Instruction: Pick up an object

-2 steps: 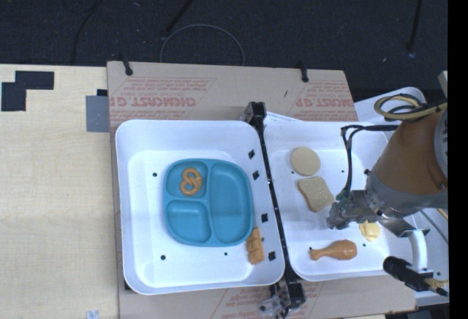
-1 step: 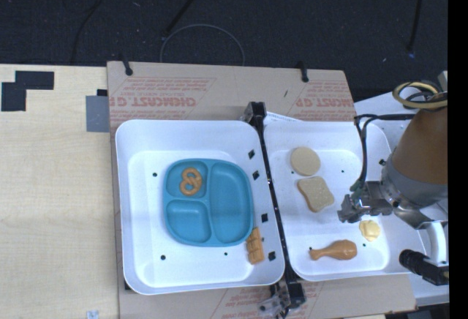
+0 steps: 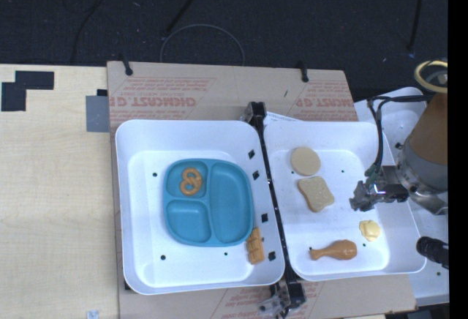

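The right bin [image 3: 333,140] holds a round tan cookie [image 3: 305,161], a slice of bread [image 3: 316,194], a small yellow piece [image 3: 370,230] and a brown drumstick [image 3: 335,251]. My gripper [image 3: 363,199] hangs low over the right side of this bin, just above the yellow piece and to the right of the bread. Nothing shows between it and the bin floor. In the left bin [image 3: 139,149] a blue divided plate [image 3: 207,202] carries a pretzel [image 3: 191,181] in its top left compartment. An orange waffle piece [image 3: 254,246] lies beside the plate at the bin's lower right.
The grey arm with its orange band [image 3: 431,156] comes in from the right over the bin's edge. A black divider [image 3: 267,200] runs between the two bins. Cardboard [image 3: 219,94] lies under both, and black cables cross the dark floor behind.
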`<act>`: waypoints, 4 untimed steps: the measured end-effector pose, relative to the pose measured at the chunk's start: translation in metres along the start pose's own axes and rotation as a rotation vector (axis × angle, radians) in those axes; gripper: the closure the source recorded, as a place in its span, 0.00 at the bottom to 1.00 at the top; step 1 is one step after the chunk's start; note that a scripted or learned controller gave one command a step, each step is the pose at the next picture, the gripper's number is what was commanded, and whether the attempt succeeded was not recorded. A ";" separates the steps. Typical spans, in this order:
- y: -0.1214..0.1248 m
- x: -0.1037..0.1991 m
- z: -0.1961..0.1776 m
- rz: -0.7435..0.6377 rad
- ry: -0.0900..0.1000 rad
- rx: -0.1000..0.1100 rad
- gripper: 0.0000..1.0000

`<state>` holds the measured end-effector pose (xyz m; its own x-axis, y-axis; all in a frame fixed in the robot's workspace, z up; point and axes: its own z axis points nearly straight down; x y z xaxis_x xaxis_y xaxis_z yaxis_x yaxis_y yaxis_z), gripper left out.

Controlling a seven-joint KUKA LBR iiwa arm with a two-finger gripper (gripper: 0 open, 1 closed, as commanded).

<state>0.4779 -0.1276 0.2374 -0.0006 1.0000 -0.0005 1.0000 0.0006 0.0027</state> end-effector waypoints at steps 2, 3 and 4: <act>0.025 0.104 0.004 -0.003 0.001 0.005 1.00; 0.032 0.153 0.017 -0.003 0.002 0.008 1.00; 0.042 0.204 0.006 -0.004 0.002 0.006 1.00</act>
